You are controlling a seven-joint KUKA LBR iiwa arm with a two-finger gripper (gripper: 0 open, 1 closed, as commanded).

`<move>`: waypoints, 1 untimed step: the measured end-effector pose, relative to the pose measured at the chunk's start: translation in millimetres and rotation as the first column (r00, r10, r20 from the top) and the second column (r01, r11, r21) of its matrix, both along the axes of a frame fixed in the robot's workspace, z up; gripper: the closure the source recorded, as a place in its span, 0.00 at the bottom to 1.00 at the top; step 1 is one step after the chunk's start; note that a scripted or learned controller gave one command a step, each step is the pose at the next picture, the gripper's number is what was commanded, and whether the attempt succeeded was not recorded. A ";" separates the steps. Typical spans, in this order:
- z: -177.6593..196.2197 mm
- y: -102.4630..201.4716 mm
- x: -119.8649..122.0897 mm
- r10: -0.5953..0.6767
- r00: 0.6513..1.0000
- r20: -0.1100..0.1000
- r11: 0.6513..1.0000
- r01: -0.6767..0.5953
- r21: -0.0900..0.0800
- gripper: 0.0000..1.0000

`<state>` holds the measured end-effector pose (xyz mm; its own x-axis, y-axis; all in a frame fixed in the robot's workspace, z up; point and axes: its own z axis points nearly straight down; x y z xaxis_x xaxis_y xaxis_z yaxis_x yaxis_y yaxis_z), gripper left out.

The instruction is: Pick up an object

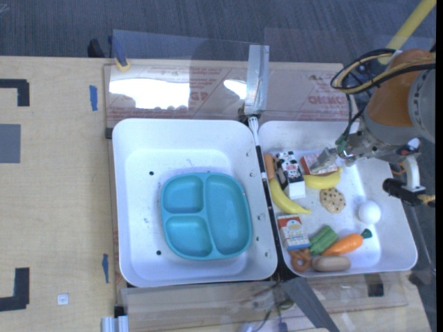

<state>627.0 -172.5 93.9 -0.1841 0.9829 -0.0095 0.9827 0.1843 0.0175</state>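
The right bin [394, 254] holds several toy foods. A long yellow banana [282, 196] lies along its left wall, and a short yellow piece [323, 180] sits near the middle. There are also a black-and-white cow-print carton [291, 167], a cookie [333, 200], a white egg [369, 211], an orange carrot [344, 243], a green vegetable [322, 238], a small red-and-white box [295, 232], a sausage [331, 263] and a pretzel [300, 258]. My gripper [329, 160] hangs low over the bin's back middle, just above the short yellow piece and right of the carton.
The left bin [131, 185] holds a blue divided plate [205, 214]. A clear plastic panel [208, 81] and a metal post [257, 81] stand behind the bins. The arm's orange band [391, 102] and cables hang over the right bin's back right corner.
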 end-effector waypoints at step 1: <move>0.5 -4.8 -20.4 -0.134 0.991 0.004 0.991 0.134 0.009 0.00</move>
